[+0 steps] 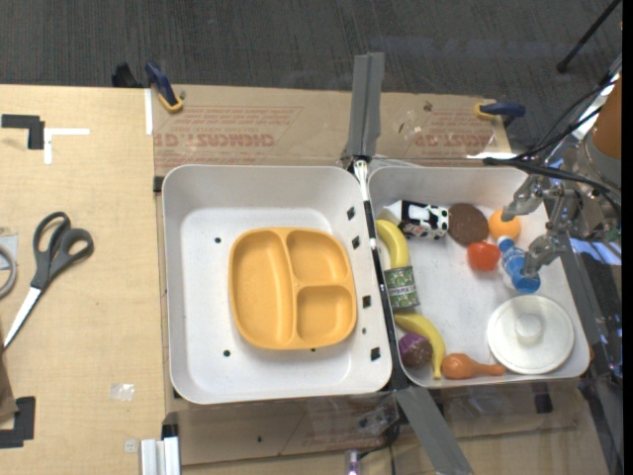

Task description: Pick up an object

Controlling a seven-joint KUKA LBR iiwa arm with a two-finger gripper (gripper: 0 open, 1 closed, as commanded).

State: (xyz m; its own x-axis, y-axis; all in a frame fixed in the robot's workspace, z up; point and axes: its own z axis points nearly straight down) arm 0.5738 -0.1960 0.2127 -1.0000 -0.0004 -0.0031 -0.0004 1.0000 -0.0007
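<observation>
The right bin (465,300) holds several small things: a black-and-white cow toy (425,219), a brown ball (469,223), an orange ball (504,226), a red tomato (483,255), a small blue bottle (520,271), two bananas (393,240) (421,329), a green can (401,285), a purple fruit (413,349), an orange gourd (467,366) and a white bowl (531,332). My gripper (531,230) hovers over the bin's right side, just right of the orange ball and above the blue bottle. Its fingers (517,206) are spread open and hold nothing.
The left bin (193,265) holds a yellow divided plate (293,287). Scissors (45,260) lie on the wooden bench at far left. A grey divider bar (366,107) runs between the bins at the back. Cables hang at the right edge.
</observation>
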